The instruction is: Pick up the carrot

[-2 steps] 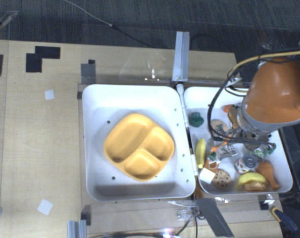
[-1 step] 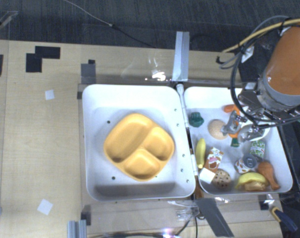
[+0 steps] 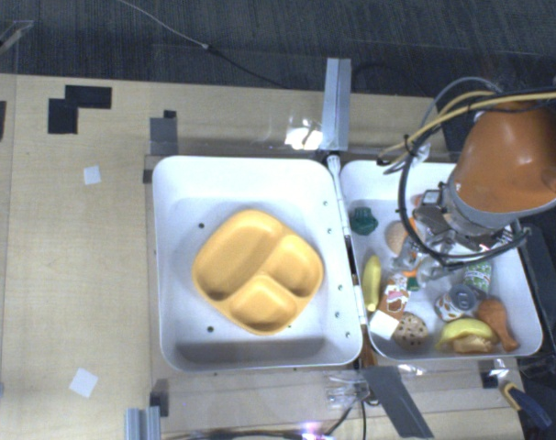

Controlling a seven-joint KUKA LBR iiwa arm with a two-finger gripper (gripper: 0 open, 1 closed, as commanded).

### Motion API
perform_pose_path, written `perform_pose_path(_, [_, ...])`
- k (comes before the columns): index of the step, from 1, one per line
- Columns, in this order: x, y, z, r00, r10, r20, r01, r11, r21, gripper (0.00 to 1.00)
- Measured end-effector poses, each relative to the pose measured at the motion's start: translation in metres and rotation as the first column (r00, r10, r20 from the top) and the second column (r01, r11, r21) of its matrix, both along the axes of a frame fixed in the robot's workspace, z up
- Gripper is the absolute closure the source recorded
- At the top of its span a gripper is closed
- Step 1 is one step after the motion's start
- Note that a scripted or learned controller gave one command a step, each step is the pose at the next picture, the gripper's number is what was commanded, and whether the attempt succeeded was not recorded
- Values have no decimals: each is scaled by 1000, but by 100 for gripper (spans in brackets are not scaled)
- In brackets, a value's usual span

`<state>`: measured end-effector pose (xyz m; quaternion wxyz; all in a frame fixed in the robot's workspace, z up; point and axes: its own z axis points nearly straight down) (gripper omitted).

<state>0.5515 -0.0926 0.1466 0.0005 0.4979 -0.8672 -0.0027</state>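
Observation:
My gripper [image 3: 431, 253] hangs low in the right bin [image 3: 531, 312], under the orange wrist band [image 3: 515, 159] and a tangle of cables. It sits among the toy foods in the middle of that bin. A small orange bit [image 3: 409, 262] shows just left of the gripper and may be the carrot; most of it is covered by the gripper body. I cannot tell whether anything is held.
The right bin also holds a green piece [image 3: 362, 218], a banana [image 3: 372, 280], a cookie [image 3: 409, 330], a white cube [image 3: 383, 324], a yellow fruit [image 3: 466, 333], a brown drumstick [image 3: 496, 322] and a small can [image 3: 463, 298]. A yellow divided plate [image 3: 257, 269] lies in the left bin [image 3: 172, 246].

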Motion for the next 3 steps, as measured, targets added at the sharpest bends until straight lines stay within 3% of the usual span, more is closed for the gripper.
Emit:
perform_pose_path(1, [-52, 50, 40, 994, 107, 13, -107, 994, -3, 100])
perform_pose_path(2, [-62, -7, 101, 844, 536, 12, -536, 844, -10, 100])
perform_pose_path(3, [-37, 25, 58, 571, 821, 9, -821, 571, -5, 100])
